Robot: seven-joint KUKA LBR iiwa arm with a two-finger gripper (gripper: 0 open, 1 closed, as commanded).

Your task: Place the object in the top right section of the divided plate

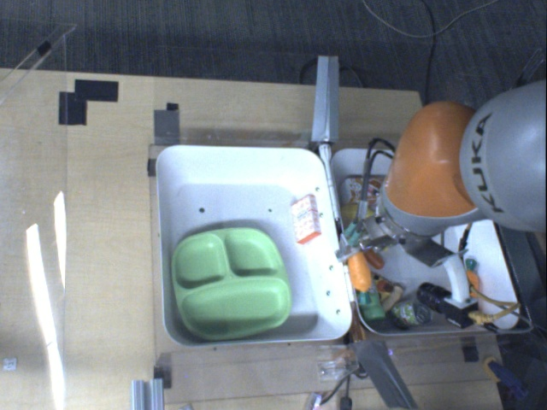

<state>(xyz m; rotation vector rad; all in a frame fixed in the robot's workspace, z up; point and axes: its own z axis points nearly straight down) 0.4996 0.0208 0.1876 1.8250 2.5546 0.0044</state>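
The green divided plate (231, 280) lies in the front left of the left bin (179, 178), with two small sections at its far side and one large section at the near side. All its sections hold nothing. My gripper (361, 244) hangs low over the left edge of the right bin (504, 254), under the orange wrist band. An orange carrot-like object (360, 272) lies just below it, close to the bin's left wall. Whether the gripper touches it is hidden by the wrist.
A small red and white packet (305, 219) lies by the left bin's right wall. The right bin holds several small items, among them a green piece (366, 298), a dark round item (410, 314) and an orange and white piece (471, 269). The arm covers much of that bin.
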